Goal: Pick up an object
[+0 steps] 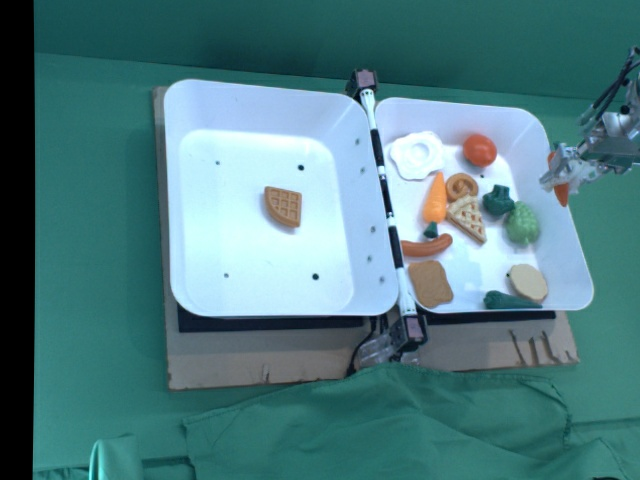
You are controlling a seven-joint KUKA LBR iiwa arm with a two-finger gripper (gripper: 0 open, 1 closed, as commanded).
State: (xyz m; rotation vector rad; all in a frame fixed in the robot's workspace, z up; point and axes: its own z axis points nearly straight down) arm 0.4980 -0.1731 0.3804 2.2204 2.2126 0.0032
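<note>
My gripper (pixel 561 176) hovers over the right rim of the right bin (pixel 560 258). It is shut on a small orange-red piece (pixel 562 194), which sticks out above and below the fingers. In the right bin lie a fried egg (pixel 415 153), a tomato (pixel 479 149), a carrot (pixel 434 198), a pretzel (pixel 462 185), a waffle wedge (pixel 467 217), dark broccoli (pixel 497 201), a light green vegetable (pixel 522 224), a sausage (pixel 426 247), toast (pixel 430 283) and a potato (pixel 527 282). A second waffle piece (pixel 283 206) lies alone in the left bin (pixel 200 108).
A black-and-white divider bar (pixel 385 203) runs between the two bins. The bins rest on a cardboard sheet (pixel 250 368) over green cloth. Folded green fabric (pixel 400 418) bunches at the front. Cables run along the arm (pixel 615 98) at the right edge.
</note>
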